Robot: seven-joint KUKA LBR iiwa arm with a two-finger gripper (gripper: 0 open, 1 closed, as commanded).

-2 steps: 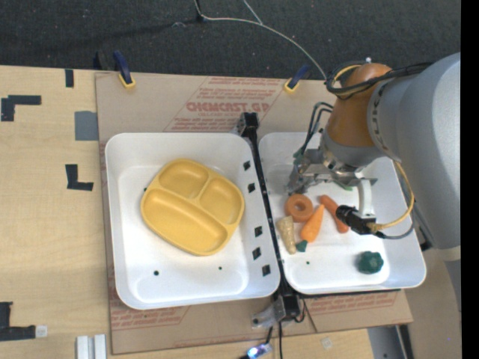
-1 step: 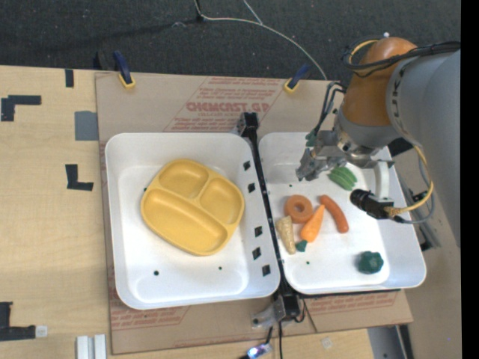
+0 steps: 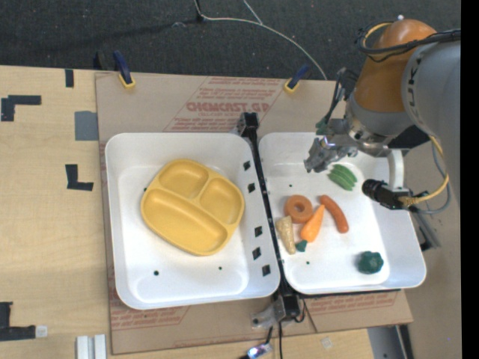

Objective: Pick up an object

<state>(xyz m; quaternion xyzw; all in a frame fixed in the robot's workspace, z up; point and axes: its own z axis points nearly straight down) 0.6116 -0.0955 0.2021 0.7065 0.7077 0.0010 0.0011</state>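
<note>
Nearest the camera, in the right bin (image 3: 404, 275), a dark green broccoli-like piece (image 3: 369, 262) is seen by the front right corner. Further back, toward the bin's middle, a pale corn cob (image 3: 287, 234) lies just beside an orange carrot (image 3: 312, 224), whose green end points to the front. An orange-brown ring shaped like a doughnut (image 3: 299, 208) is set touching the carrot's upper end, and a red-orange sausage (image 3: 334, 213) lies slanted just to the right of the carrot. A light green ridged vegetable (image 3: 343, 176) is found behind the sausage, in the far half of the bin.

In the left bin (image 3: 123, 275) a yellow divided plate (image 3: 193, 205) is held, tilted in plan, with three compartments and nothing seen in them.

The hand (image 3: 322, 158) is placed over the far part of the right bin, just left of the green vegetable. Whether its fingers are apart or closed cannot be told, and nothing is seen gripped.

Both bins rest on a cardboard sheet (image 3: 217, 103) on the desk (image 3: 45, 223).
</note>
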